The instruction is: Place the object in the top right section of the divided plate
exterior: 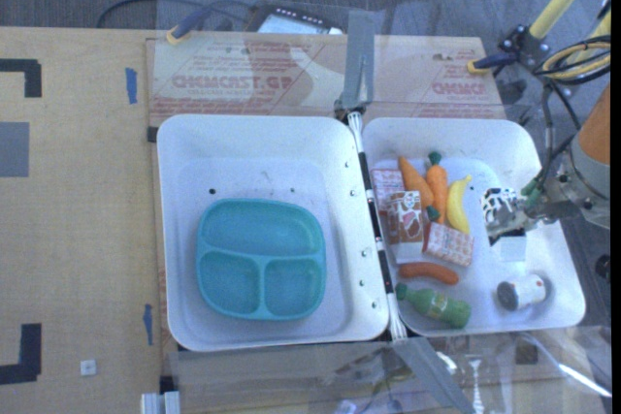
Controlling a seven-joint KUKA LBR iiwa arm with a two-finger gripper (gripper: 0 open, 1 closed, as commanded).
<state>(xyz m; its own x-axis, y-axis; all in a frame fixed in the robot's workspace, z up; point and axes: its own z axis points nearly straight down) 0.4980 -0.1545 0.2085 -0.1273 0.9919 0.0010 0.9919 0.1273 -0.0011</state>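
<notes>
Hovering hand [506,214], perhaps gripping carton [501,206]

Two bins sit side by side at mid-frame. The left bin [194,145] holds the divided plate [260,259] in its lower middle. The right bin [466,131] holds a cluster along its left half: two carrots [427,183], a banana [458,204] to their right, cartons [403,213] below, a bottle [437,306] lowest. The gripper [505,213] sits right of the banana, perhaps touching a patterned object [498,202]. A cylinder [520,292] lies lower right.
</notes>
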